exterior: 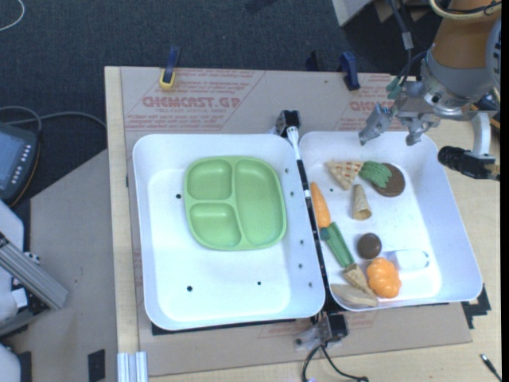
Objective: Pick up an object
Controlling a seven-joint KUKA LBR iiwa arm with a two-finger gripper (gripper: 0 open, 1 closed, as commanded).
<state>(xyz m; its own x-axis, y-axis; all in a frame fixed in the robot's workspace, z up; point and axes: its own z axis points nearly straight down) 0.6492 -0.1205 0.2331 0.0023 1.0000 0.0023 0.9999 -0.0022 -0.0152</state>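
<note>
At the near edge of the right bin [457,237] a pale, flat wedge-shaped piece [353,295] lies against the rim, touching a small orange pumpkin-like toy [382,278]. Just right of the pumpkin a white object [409,259] blends into the bin floor; what it is cannot be told. A brown round piece [368,245] sits just beyond the pumpkin. A green cucumber-like stick [338,243] and, farther on, an orange carrot [320,204] run in a line along the bin's left wall, close to the divider between the bins. Mid-bin stands a tan cone [361,203], and beyond it a waffle-patterned wedge [345,173] touches a brown disc topped with green [386,177].

The right half of this bin, from the brown disc to the right rim, is bare floor, as is the far right corner.

The gripper [391,129] hangs above the far rim of the right bin, its two fingers spread apart with nothing between them, well clear of the toys; the brown disc and the waffle wedge are the nearest to it.

The left bin [159,277] carries a green divided plate [235,201] set toward its far right part, with open white floor along the near and left sides. A yellow clamp [168,76] and a blue clamp [348,70] grip the far edge of the cardboard-covered bench [127,110].
</note>
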